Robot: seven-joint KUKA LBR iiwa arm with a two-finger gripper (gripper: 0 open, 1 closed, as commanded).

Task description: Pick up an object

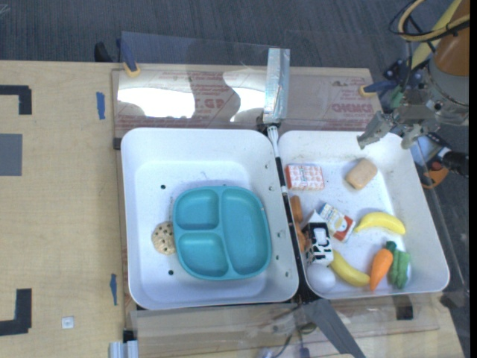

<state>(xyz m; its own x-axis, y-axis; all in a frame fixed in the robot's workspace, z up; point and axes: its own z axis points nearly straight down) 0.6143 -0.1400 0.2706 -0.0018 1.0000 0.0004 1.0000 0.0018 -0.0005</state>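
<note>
Nearby, gripper (389, 129) above bread (361, 174); bananas (381, 222), carrot (381, 267)

Pale wood bench (52, 222) with some black squares and bits of blue tape (100, 104) stuck on it. Dark grey carpet-looking floor (223, 13) behind. A clear plastic panel (194, 80) stands along the back, catching bright glare. Yellow cables (428, 13) loop in the top-right corner.

Bright, even light falls from above, so the two white bins (141, 200) nearly wash out and shadows stay short and soft. Strong white glare streaks the clear panel (190, 95) in the upper middle of the frame. The picture is slightly soft and grainy throughout, most blurred at the upper right.
</note>
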